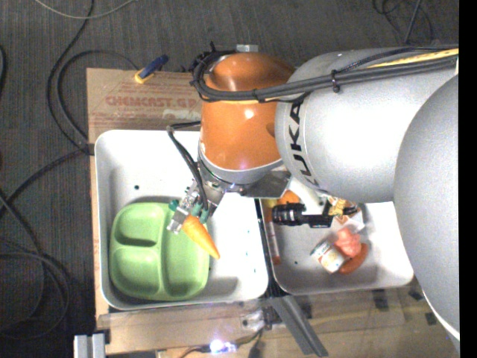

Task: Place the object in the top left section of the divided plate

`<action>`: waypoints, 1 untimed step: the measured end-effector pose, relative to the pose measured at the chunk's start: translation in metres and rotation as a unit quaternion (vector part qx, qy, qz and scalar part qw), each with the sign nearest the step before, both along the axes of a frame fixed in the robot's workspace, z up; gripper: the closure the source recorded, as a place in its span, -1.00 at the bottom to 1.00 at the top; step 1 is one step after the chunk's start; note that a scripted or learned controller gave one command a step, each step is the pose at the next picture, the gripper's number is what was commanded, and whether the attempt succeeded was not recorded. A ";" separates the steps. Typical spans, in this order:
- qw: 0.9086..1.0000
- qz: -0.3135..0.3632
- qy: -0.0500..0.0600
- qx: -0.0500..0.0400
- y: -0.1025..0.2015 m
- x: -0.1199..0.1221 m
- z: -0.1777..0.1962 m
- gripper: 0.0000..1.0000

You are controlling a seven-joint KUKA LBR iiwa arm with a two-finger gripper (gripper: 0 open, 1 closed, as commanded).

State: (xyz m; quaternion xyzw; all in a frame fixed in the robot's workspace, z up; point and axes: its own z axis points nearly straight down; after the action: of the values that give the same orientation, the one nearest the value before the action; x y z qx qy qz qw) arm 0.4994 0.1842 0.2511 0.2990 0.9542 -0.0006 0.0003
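Observation:
A green divided plate [153,256] lies in the left white bin [130,155], at its front left. Above the plate's right side hangs my gripper [186,216], reaching down from under the orange wrist band [242,118]. It is shut on an orange toy carrot [200,234], gripped at the carrot's upper end. The carrot slants down to the right, with its tip over the plate's right edge. The plate's top left section [141,226] sits just left of the fingers.
The right bin [373,278] holds a small can [326,256], a reddish-orange toy [350,243], a black item [294,215] and other bits partly hidden by the arm. The big grey arm [373,125] covers the upper right. Cardboard [134,103] lies behind the left bin.

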 end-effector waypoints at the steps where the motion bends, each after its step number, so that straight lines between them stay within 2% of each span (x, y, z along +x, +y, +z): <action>1: 1.000 0.003 0.001 -0.001 0.047 0.046 -0.040 1.00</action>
State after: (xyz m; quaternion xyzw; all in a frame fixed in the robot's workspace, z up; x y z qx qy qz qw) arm 0.5451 0.2311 0.2113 0.2959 0.9552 -0.0018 0.0001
